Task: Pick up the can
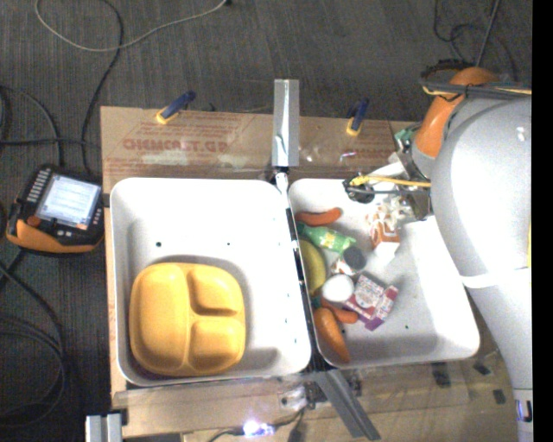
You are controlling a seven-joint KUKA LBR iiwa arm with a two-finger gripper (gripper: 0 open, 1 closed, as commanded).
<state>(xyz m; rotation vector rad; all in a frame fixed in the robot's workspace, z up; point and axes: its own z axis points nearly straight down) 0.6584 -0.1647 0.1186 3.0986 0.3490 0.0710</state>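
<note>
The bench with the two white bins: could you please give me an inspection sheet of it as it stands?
Surface: left bin and right bin side by side on cardboard.
Job's things: can lies in the right bin, near the banana.
Clutter: yellow divided tray in the left bin; carrot, sausage, purple packet.
Claw: claw over the right bin's far side, fingers unclear.
Cables: loose cables on the floor.
Surroundings: teach pendant on the left; two clamps.

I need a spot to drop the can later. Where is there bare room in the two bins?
Left bin: bare floor behind the yellow divided tray. Right bin: bare front-right corner. Its left side is crowded: banana, carrot.
</note>
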